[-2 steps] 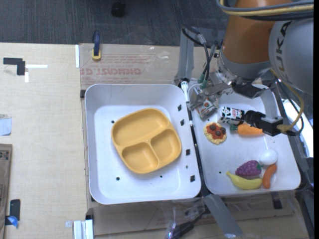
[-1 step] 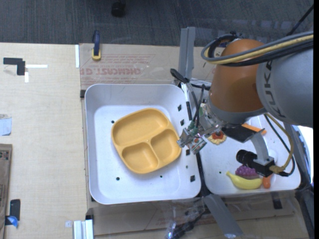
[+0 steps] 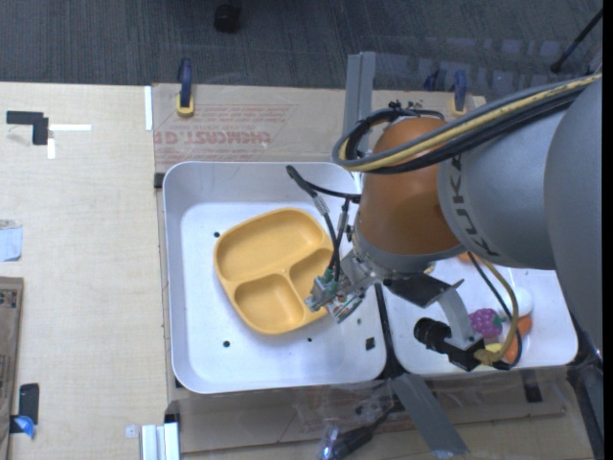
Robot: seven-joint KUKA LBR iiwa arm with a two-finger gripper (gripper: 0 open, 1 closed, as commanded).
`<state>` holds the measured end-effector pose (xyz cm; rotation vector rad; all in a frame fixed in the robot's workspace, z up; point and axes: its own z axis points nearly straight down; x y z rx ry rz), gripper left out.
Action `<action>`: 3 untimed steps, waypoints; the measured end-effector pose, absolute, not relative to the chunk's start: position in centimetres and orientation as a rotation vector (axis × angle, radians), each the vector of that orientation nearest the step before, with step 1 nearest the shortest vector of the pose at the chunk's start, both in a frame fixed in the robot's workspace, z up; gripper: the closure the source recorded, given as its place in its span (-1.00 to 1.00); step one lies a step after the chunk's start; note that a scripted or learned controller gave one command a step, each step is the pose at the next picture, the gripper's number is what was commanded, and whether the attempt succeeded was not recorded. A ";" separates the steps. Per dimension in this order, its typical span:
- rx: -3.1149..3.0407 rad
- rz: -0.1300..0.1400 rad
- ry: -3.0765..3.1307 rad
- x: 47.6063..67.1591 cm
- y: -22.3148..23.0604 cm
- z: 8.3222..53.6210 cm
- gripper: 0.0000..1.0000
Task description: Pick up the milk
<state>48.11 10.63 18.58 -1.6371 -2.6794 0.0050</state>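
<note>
While the grey arm (image 3: pixel 536 171) reached in from the right, its broad orange band (image 3: pixel 407 195) hung over the seam between the two white bins and hid much of both. The gripper (image 3: pixel 332 295) sat low at the right edge of the yellow divided plate (image 3: pixel 270 268), which lay in the left bin (image 3: pixel 187 286). Whether the gripper was clenched or released could not be told, since the tool was small and tangled with wiring from this angle, and nothing could be made out within it. Black cables (image 3: pixel 321 199) looped from the wrist across the top of the plate.

No milk carton could be picked out with any confidence. In the right bin (image 3: pixel 551 348), just beside the arm's body, lay a small cluster of toy food: purple grapes (image 3: pixel 486 320), something yellow, and an orange piece (image 3: pixel 514 338). The rest of that bin was covered by the arm.

The bins rested on a pale wooden bench (image 3: pixel 77 257). A sheet of brown cardboard (image 3: pixel 249 123) with red printing lay behind the left bin, pinned by a blue and yellow clamp (image 3: pixel 184 89). A second clamp (image 3: pixel 458 89) stood farther right. Black tape marks (image 3: pixel 29 123) and a white strip sat on the bench's far left. Beyond the bench the floor was dark grey carpet (image 3: pixel 287 17), with a black caster wheel (image 3: pixel 227 15) resting on it.
</note>
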 end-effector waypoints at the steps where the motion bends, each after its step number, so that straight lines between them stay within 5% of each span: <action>1: -1.939 -0.016 -2.486 48.3 10.5 10.6 1.00; 2: -1.527 0.001 -2.747 48.2 3.4 19.1 1.00; 3: -1.531 0.004 -2.743 53.9 5.2 20.4 1.00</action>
